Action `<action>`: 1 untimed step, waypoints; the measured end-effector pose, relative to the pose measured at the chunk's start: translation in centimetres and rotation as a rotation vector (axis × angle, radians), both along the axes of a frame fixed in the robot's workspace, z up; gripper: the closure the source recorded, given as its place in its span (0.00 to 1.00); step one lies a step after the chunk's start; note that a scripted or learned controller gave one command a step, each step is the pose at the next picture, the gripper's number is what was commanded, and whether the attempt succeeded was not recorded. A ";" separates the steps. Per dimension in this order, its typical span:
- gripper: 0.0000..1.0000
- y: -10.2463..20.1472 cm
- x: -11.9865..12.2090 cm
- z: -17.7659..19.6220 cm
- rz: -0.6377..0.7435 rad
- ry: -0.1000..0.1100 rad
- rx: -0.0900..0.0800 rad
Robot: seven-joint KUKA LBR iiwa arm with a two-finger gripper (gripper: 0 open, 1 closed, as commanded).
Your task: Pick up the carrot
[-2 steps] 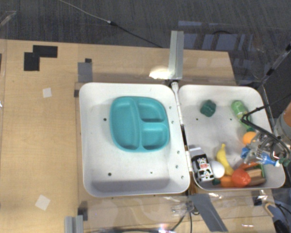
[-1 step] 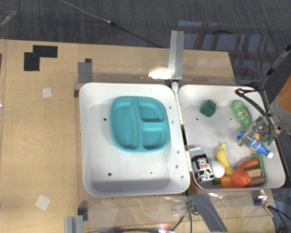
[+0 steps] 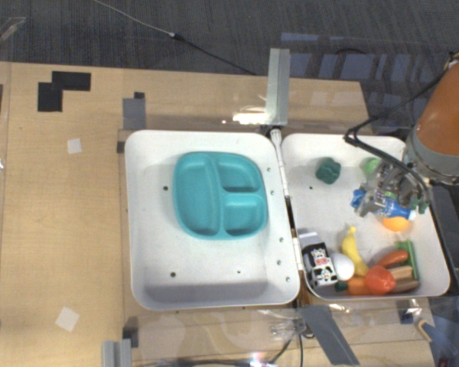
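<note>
Two shallow white bins sit side by side on the desk [image 3: 53,228]. In the left bin [image 3: 149,281] lies a teal divided plate [image 3: 218,194], one long compartment on its left and two smaller ones on its right. The right bin [image 3: 314,147] holds the clutter: a dark green lump [image 3: 328,171] near its upper left, a small black-and-white box [image 3: 316,260] at its lower left wall, a white egg-like ball [image 3: 343,267] touching that box, and a yellow banana [image 3: 353,248] standing just above the ball. Along the bin's lower edge lies the carrot [image 3: 358,285], orange, just beside a red tomato-like piece [image 3: 380,280]; a reddish sausage shape [image 3: 392,258], a green strip [image 3: 408,254] and a brown block [image 3: 404,284] crowd the lower right corner. An orange-yellow fruit [image 3: 395,222] lies higher up, near the right wall.

Reaching in from the right, the arm [image 3: 447,121] shows its orange band, and the pincer [image 3: 388,193] hangs over the upper right part of that bin, just above the orange-yellow fruit and well apart from the carrot. Blue and green bits show around its tip; whether it is open or closed I cannot tell.

Black markers [image 3: 61,88] sit on the pale wooden desk at upper left; dark grey carpet [image 3: 176,6] lies beyond, crossed by a thin cable [image 3: 122,12].
</note>
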State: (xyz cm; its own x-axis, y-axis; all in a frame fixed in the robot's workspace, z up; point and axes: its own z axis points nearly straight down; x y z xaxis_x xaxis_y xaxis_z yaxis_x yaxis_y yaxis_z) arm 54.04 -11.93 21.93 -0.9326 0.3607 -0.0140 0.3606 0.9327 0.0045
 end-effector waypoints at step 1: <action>1.00 -6.6 -2.1 -12.1 0.016 -0.001 -0.003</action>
State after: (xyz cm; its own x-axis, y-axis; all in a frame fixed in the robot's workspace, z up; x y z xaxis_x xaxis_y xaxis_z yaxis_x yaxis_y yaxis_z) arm 51.98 -18.50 9.78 -0.9382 0.3456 -0.0158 0.3456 0.9384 0.0020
